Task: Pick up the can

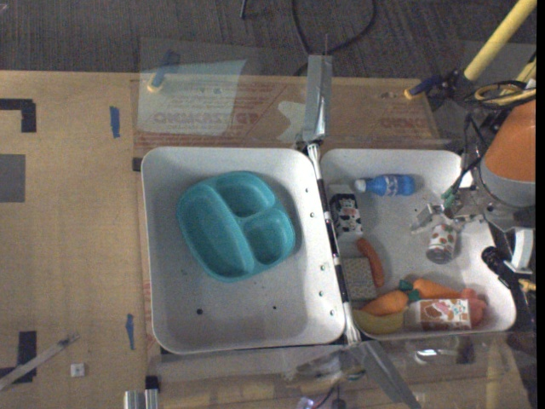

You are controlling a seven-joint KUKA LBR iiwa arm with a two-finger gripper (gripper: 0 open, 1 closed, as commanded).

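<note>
Cardboard-brown desk with some blue tape marks on it, and two shallow white bins sitting side by side in the middle. Left bin has just a teal divided plate lying in it, tilted a bit relative to the bin's edges. Right bin is the busy one: a small water bottle with a blue label lying on its side near the far wall, a little black-and-white cow-print carton by the divider, an orange sausage-looking thing and a tan sponge below that, then a banana, a carrot and a juice box bunched along the near wall. The can, white with a red pattern, stands on the bin floor toward the right side, apart from the pile of food. The arm comes in from the right, orange band showing, and the jaws sit right on top of the can or just above it. Honestly can't tell from this angle whether the jaws are open or closed, or whether they've actually got hold of the can.
</note>
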